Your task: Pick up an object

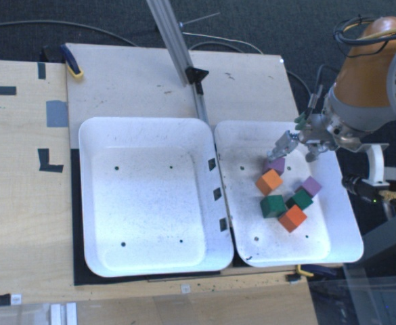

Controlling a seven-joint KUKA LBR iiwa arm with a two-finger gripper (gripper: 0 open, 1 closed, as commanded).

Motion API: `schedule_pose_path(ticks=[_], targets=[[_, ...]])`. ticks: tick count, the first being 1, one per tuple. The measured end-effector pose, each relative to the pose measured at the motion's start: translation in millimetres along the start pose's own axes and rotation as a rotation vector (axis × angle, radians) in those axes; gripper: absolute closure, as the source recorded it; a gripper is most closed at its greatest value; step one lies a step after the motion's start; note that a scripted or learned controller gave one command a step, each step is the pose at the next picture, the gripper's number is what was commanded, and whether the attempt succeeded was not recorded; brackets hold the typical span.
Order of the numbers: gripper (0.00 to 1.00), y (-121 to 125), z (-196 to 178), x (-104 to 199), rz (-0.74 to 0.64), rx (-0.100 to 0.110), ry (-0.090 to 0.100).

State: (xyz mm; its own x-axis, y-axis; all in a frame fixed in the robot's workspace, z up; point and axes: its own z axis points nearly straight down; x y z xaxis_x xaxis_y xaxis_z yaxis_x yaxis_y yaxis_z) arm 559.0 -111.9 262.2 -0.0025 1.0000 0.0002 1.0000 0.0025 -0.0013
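Note:
The right bin (333, 246) holds several small blocks in a cluster. A purple block (276, 165) lies at the top of it, with an orange block (269, 181) just below. Lower down are a green block (273, 206), a dark green block (301, 199), a red-orange block (293, 218) and a second purple block (311, 185). My gripper (297, 149) reaches in from the right above the bin's upper part. It is open, its left finger (282, 144) just above the top purple block. Nothing sits between the fingers.
The left bin (143, 195) stands beside the right one, sharing a raised middle rim (219, 195). A metal pole (174, 39) slants across the bench behind the bins. The arm's orange band (367, 80) is at the right.

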Motion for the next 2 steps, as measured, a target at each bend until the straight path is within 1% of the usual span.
schedule_pose_path(ticks=[1, 2], targets=[[0.0, 20.7, 130.2, -19.8, 0.002, 0.007, 0.0], [0.0, 21.2, 171.0, -13.6, 0.001, -0.001, -0.004]])
